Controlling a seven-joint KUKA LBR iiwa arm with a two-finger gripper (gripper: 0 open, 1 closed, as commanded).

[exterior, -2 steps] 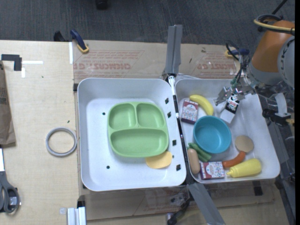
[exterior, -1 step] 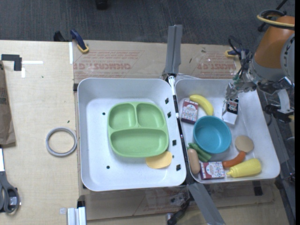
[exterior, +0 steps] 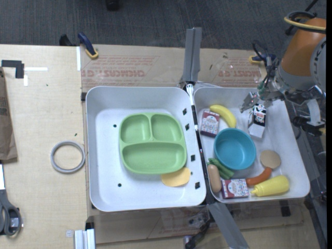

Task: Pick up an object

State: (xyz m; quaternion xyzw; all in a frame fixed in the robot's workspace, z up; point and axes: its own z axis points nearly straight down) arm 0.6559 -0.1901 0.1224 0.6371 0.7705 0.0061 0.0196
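One carton, the small black-and-white box (exterior: 258, 117), stands upright just below my fingers (exterior: 252, 101) near the right bin's (exterior: 298, 154) far edge; fingers look spread, grasping nothing.

Tape ring (exterior: 68, 156) on bench; scissors (exterior: 9, 218) near edge.

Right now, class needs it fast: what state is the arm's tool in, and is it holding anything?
Tool: above the right bin's far end beside the banana; open or closed cannot be told, and no object is seen between its fingers.
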